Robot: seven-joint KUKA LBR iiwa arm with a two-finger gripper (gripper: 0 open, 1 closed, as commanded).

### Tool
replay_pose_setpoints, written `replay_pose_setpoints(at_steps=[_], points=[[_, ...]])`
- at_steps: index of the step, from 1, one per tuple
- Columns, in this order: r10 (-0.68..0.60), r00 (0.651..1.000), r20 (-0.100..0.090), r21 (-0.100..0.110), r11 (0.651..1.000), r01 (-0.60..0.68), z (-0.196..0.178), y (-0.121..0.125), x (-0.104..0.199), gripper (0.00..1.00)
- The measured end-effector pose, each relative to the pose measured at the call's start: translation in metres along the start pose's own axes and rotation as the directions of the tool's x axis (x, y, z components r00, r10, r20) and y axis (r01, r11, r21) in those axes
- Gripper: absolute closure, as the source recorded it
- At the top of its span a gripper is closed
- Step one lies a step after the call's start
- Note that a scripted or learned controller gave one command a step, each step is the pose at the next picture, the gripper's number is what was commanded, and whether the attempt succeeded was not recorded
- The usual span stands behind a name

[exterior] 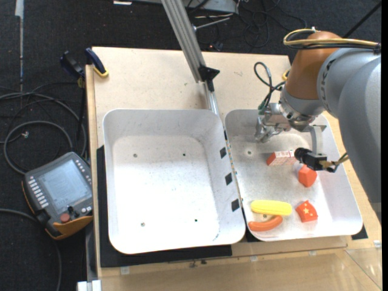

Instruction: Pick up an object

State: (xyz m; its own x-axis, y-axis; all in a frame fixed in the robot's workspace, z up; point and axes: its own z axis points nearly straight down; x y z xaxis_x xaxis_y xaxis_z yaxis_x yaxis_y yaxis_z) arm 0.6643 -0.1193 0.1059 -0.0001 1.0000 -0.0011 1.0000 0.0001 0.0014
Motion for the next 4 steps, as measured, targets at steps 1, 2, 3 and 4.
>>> replay_pose_setpoints(at_steps=[1,2,3,4], points=[[0.001,1.000,0.000,-0.004,1.000,-0.001,-0.044,-0.001,-0.004,1.00],[-0.002,1.000,0.000,-0.005,1.000,0.002,-0.097,-0.008,0.001,1.00],[-0.003,1.000,0.000,-0.006,1.000,0.003,-0.149,-0.013,0.009,1.00],[-0.008,1.000,-0.004,0.001,1.000,0.008,-0.149,-0.012,0.073,1.00]])
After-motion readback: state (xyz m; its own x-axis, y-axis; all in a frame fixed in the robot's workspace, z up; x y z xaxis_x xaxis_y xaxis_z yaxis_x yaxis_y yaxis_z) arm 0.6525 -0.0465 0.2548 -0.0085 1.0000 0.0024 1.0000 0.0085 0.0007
